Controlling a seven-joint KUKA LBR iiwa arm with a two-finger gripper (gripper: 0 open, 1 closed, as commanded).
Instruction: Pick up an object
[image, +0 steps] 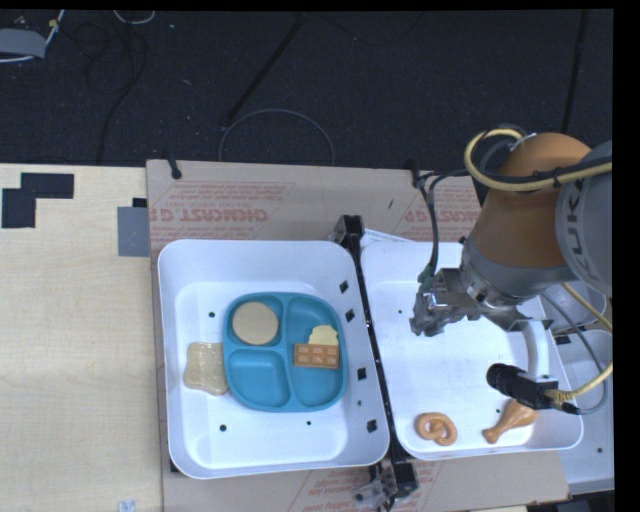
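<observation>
Dark two-finger pincer (428, 318) hanging over the bare upper part of the right white bin (400, 290), right of frame centre; spread of its tips impossible to tell. Nothing seen lifted, so the pick judged not yet begun. Nearest candidates low in the same bin, toward the lower right: tan knotted pretzel (436, 428) below the pincer, tan drumstick-shaped toy (508, 421) further right.

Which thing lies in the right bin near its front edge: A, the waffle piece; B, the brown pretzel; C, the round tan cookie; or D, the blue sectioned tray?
B: the brown pretzel lies on the right white bin floor near the front edge.
</observation>
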